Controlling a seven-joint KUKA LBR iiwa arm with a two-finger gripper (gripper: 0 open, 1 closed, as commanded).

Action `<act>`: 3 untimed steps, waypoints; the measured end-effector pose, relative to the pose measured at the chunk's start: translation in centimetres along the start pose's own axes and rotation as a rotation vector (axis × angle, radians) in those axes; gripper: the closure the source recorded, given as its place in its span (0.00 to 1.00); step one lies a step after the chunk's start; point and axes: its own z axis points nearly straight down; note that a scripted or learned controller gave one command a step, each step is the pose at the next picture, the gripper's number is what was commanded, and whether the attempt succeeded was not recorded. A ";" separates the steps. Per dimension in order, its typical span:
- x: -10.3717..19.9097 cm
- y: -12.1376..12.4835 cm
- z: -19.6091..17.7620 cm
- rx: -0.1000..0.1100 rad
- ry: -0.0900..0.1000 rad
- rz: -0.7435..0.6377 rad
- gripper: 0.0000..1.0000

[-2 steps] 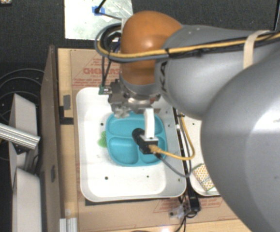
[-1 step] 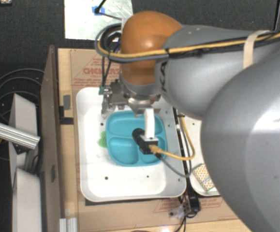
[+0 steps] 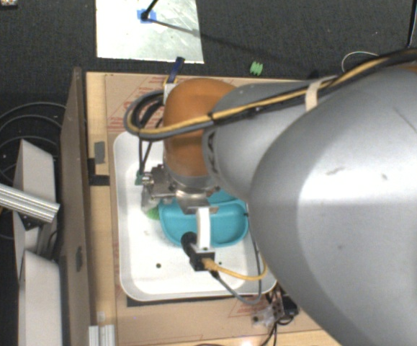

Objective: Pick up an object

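Observation:
My grey arm with its orange band (image 3: 190, 121) reaches in from the right and hangs low over the left white bin (image 3: 140, 272). The wrist and gripper body (image 3: 186, 193) point straight down into the bin. Under it lies a light-blue, bowl-like object (image 3: 226, 229), partly covered by the wrist. A small green thing (image 3: 151, 209) peeks out at the gripper's left side. The fingertips are hidden beneath the wrist.
The big grey arm link (image 3: 338, 193) covers the right side of the bench. A wooden frame (image 3: 86, 193) borders the bin on the left. Cables (image 3: 226, 272) trail from the wrist across the bin's near part. A shiny metal sheet (image 3: 150, 20) lies on the dark floor behind.

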 end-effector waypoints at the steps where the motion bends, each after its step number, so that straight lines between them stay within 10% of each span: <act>1: 0.0 2.2 -25.6 -0.028 0.010 -0.001 0.00; 2: -14.3 4.2 -16.1 -0.003 -0.005 0.019 0.00; 3: -22.3 4.2 -10.5 -0.005 0.000 0.013 0.00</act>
